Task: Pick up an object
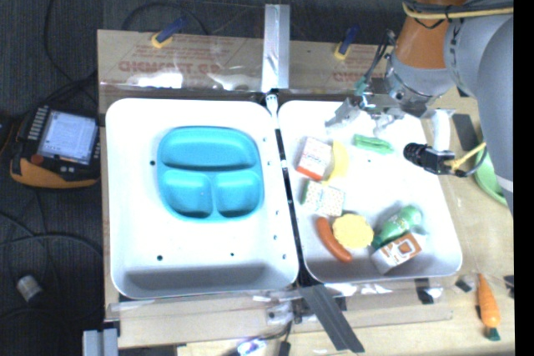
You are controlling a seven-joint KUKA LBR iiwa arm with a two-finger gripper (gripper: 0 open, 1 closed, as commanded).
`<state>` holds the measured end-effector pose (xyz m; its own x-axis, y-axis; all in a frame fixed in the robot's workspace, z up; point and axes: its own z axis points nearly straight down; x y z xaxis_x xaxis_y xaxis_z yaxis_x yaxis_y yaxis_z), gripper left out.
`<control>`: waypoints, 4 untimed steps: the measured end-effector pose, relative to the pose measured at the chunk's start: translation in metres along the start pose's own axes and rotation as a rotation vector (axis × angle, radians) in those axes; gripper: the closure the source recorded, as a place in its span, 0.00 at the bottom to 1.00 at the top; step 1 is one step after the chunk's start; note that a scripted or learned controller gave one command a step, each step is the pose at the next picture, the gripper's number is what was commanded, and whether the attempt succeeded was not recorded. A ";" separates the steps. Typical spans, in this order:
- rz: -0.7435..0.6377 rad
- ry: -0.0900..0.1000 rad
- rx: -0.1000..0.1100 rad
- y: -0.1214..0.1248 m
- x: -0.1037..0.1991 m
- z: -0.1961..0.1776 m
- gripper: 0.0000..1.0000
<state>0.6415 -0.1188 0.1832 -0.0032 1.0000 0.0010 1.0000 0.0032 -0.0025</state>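
My gripper (361,116) hangs open over the back of the right bin (442,204), with nothing between its fingers. Just in front of it lies a small green strip (371,143). To the left sits an orange and white carton (314,157) against a yellow piece (339,162). Nearer the front are a white packet with green print (324,198), an orange sausage shape (334,241), a yellow round item (352,231), a green item (400,222) and a small brown and white carton (399,253).
The left bin (133,246) holds a blue compartment tray (210,171). A black cylinder (425,154) on the arm juts over the right bin's right side. An orange item (488,304) lies on the bench outside the bin, front right.
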 end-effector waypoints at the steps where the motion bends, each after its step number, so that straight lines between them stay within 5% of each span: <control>1: 0.046 -0.003 -0.018 -0.012 -0.010 0.081 0.00; 2: 0.177 -0.004 0.000 0.019 0.024 0.013 0.00; 3: 0.237 -0.002 -0.017 -0.010 -0.010 0.082 0.00; 4: 0.234 -0.001 -0.019 -0.009 -0.009 0.072 1.00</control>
<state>0.6320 -0.1274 0.1111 0.2291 0.9734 0.0018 0.9733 -0.2291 0.0158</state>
